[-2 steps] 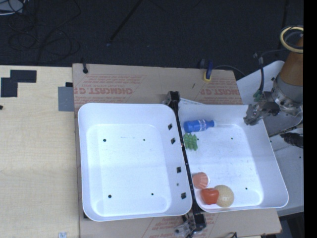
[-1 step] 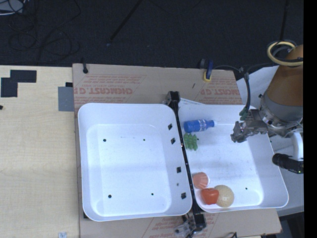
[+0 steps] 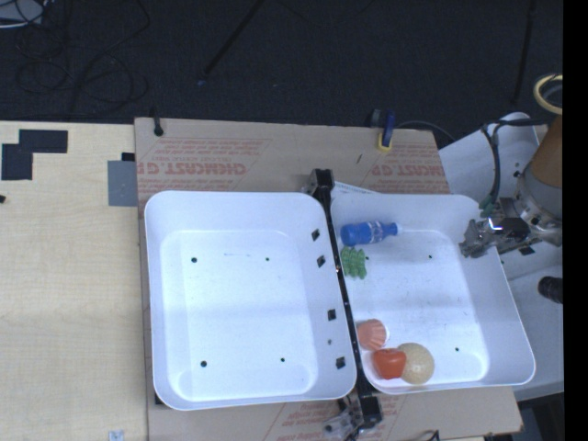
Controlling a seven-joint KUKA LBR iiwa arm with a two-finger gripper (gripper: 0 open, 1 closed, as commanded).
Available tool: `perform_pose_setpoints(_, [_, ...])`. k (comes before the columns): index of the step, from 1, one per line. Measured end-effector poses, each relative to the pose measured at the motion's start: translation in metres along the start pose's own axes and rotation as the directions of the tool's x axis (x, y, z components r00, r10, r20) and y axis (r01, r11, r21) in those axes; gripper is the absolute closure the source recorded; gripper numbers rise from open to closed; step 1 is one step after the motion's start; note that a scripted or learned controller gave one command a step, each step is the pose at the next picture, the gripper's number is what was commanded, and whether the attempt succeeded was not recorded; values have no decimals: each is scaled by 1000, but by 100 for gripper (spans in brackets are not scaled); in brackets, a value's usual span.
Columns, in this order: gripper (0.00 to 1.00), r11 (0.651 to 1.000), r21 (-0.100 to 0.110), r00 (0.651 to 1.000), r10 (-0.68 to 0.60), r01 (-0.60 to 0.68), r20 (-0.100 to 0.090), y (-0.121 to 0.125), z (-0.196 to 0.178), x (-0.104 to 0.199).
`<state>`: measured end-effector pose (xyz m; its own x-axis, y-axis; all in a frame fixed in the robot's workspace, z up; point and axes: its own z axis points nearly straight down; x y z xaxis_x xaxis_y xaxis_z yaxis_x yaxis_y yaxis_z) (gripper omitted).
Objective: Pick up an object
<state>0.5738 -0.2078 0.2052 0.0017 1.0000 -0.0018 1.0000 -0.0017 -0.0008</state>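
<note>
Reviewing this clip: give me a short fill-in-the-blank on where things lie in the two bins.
1. The blue bottle lies in the ____ bin as the camera sees it.
2. The small green object sits just below the blue ____.
3. The gripper is at that bin's ____ rim.
4. The red object lies beside a pale yellow round one near the bin's ____ edge.

Missing words: right; bottle; right; front

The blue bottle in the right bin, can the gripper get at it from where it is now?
Probably yes. The blue bottle lies on its side by the divider, with nothing on top; the green object sits just below it. The gripper hangs over the right bin's far edge, and bare floor lies between.
</note>
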Motion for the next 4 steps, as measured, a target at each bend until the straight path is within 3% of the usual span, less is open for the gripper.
perform_pose_setpoints(1, [100, 1000, 3, 1000, -4, 4, -2, 17, 54, -4])
perform_pose_setpoints(2, [100, 1000, -2, 1000, -5, 5, -1, 66, 120, -5])
perform_pose_setpoints(3, [100, 1000, 5, 1000, -6, 6, -6, 39, 118, 69])
perform_pose_setpoints(4, [100, 1000, 5, 1000, -2, 2, -3, 39, 108, 65])
